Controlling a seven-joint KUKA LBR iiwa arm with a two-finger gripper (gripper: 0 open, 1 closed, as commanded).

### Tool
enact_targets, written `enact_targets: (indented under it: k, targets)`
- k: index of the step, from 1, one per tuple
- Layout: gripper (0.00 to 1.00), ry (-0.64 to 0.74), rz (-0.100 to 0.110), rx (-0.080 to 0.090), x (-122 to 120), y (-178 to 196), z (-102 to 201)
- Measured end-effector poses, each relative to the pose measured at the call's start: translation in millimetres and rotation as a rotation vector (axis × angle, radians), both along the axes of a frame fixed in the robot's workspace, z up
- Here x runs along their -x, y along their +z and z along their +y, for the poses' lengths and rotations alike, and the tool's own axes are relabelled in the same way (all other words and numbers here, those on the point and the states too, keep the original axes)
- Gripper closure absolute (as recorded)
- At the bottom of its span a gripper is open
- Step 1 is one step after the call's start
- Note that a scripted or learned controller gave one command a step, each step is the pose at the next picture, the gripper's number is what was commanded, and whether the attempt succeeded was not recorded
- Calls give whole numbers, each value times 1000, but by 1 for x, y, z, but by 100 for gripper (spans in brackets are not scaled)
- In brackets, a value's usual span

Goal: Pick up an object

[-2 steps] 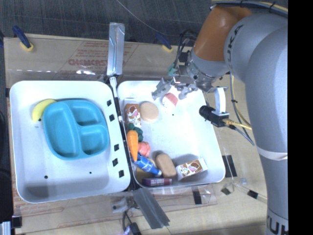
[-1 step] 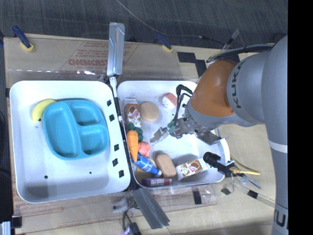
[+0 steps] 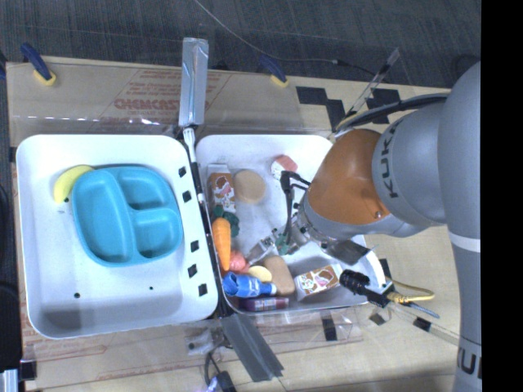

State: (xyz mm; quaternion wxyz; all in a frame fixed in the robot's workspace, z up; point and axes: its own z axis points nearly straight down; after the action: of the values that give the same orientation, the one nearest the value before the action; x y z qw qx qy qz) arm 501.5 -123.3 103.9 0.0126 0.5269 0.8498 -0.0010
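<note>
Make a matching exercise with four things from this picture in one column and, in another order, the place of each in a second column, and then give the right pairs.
Things:
1. blue divided tray
2. banana
3. carrot
4. claw

Places:
A. at the left wall of the right bin
B. tucked at the tray's upper left corner
C. low in the middle of the right bin
D. in the middle of the left bin

Pairs: 1-D, 2-B, 3-A, 4-C
</note>
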Motion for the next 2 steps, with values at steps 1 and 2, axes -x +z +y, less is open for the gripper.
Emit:
enact_targets:
  k: [1, 2]
  targets:
    - [0, 186, 19, -12, -53, 90, 50]
    - [0, 186, 22, -13, -52, 88, 50]
